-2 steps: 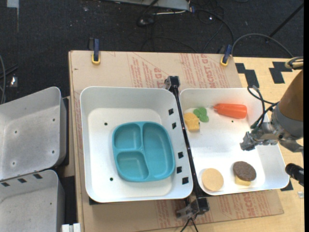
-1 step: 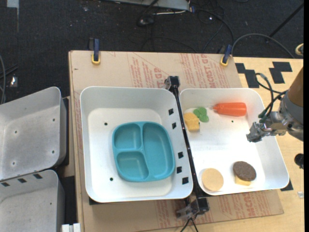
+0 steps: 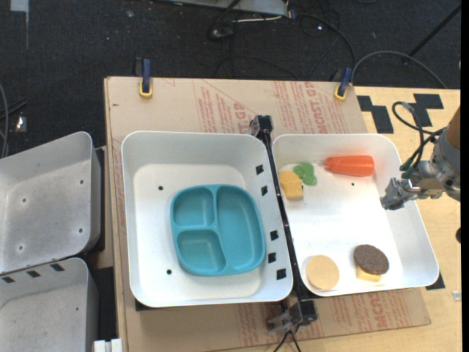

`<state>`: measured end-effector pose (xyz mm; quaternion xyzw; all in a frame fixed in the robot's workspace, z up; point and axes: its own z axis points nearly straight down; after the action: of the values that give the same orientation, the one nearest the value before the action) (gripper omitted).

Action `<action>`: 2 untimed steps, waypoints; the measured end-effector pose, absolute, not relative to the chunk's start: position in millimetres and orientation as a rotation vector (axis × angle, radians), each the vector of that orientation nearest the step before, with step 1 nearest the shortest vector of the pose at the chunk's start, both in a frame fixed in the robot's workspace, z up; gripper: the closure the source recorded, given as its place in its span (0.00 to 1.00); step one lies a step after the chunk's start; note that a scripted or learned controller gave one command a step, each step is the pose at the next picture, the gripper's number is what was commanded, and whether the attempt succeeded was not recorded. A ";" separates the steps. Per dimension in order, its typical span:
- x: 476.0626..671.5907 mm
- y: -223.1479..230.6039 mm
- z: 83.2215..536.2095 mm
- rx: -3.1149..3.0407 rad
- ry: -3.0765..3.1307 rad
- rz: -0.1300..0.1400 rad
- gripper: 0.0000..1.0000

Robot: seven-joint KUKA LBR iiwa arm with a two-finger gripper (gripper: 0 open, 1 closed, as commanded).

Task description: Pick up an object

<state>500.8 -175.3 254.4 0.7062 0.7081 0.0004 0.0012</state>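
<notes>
Red printed lettering on the brown cardboard sheet (image 3: 220,101) under the bins, seen upside down and at angles, too faint and small to read

I am looking down on a robotics lab bench, not a home or kitchen: a bare cardboard sheet printed with red lettering (image 3: 220,101) is held down by two yellow-and-blue spring clamps (image 3: 146,79) over dark speckled carpet (image 3: 58,42). Loose black cables (image 3: 322,35) trail across that floor, and black-and-white fiducial marker squares (image 3: 381,112) sit beside the two shallow white plastic bins (image 3: 139,218).
</notes>
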 end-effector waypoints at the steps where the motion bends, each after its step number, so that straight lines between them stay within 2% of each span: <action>1: 497.0 -119.5 258.9 2.215 2.230 0.001 1.00; 2: 500.8 -65.6 242.2 2.215 2.230 0.000 1.00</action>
<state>500.8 -65.6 242.2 0.7047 0.7095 -0.0001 -0.0009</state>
